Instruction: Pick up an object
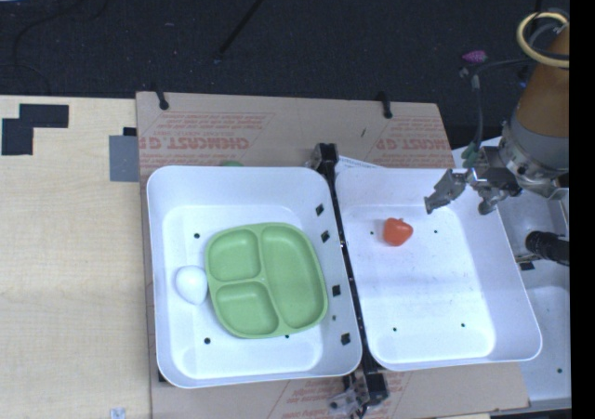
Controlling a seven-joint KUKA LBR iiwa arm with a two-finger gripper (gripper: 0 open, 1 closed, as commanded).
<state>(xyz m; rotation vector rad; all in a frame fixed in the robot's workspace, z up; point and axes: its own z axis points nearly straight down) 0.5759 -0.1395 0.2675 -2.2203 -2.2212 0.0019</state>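
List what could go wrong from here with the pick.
1. The end effector hangs over the right bin's far right part, apart from the red object; a descent here likely closes on nothing.
2. The red object looks small and rounded, so it may slip or roll away.

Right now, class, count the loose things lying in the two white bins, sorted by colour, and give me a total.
Green: 1, the divided plate in the left bin
White: 1, the ball beside that plate
Red: 1, the small object in the right bin
Total: 3
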